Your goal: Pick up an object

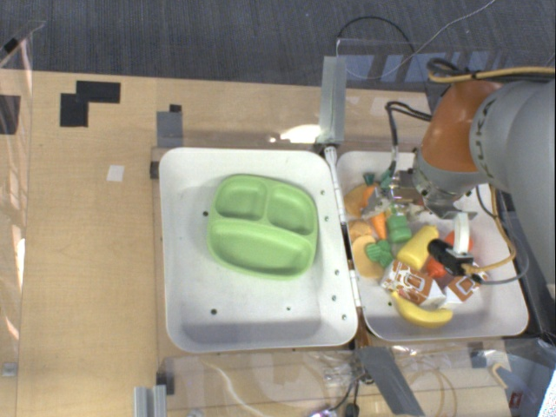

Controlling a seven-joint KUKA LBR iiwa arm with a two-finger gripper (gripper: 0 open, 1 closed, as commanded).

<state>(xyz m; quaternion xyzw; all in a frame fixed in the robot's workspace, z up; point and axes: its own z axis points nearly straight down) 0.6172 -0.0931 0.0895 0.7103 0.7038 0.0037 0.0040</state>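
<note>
Small toy foods lie heaped in the right bin (512, 315): yellow banana (423, 314); green pieces (380, 252); an orange carrot (378, 225).

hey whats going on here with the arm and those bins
A grey KUKA arm with an orange band reaches in from the right, its gripper low over the right bin. That bin holds a heap of toy food: a banana, a second yellow piece, green blocks and orange pieces. Nothing is visibly held. The left bin holds a green divided tray.
</note>
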